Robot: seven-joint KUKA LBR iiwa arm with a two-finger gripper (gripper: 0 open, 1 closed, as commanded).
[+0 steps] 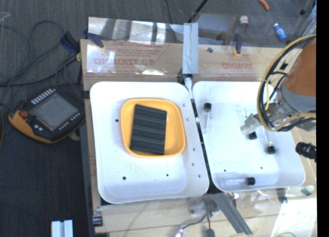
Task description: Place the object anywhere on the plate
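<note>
A dark, ridged rectangular object lies flat on the yellow plate in the left bin. It fills most of the plate's middle. My gripper hangs over the right bin, near its right side and well apart from the plate. Its two fingers with black tips stand apart, open, with nothing between them. The grey arm with its orange band comes in from the right edge.
A ridge between the two white bins runs down the middle. Small black fittings sit in the right bin at the upper left and the front. Yellow and black cables loop beside the wrist. A teach pendant lies left of the bench.
</note>
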